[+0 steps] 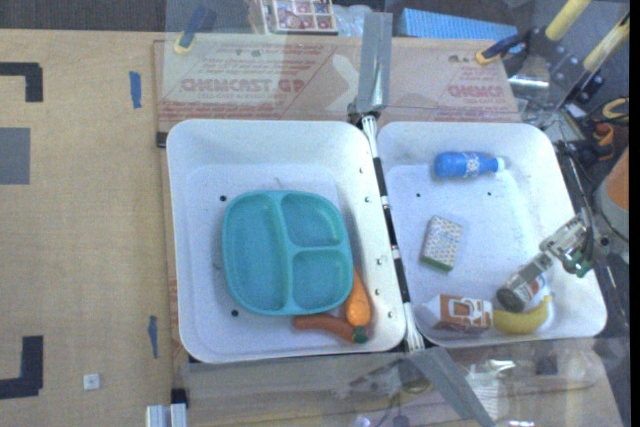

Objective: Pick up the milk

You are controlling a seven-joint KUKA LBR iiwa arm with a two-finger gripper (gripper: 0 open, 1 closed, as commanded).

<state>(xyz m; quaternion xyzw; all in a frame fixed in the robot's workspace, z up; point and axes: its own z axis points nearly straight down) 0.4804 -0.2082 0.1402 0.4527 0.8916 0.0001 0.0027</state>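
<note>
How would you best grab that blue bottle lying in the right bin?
Probably best to grip the blue bottle across the middle of its body, coming straight down. It lies on its side, cap toward the right, with bare floor along both long sides.

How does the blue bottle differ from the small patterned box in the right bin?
The blue bottle is rounded and lies on its side near the far wall; the patterned box is flat-sided, pale green and sits mid-bin. The bottle is longer than the box. Both rest in the right bin, apart from each other.
</note>
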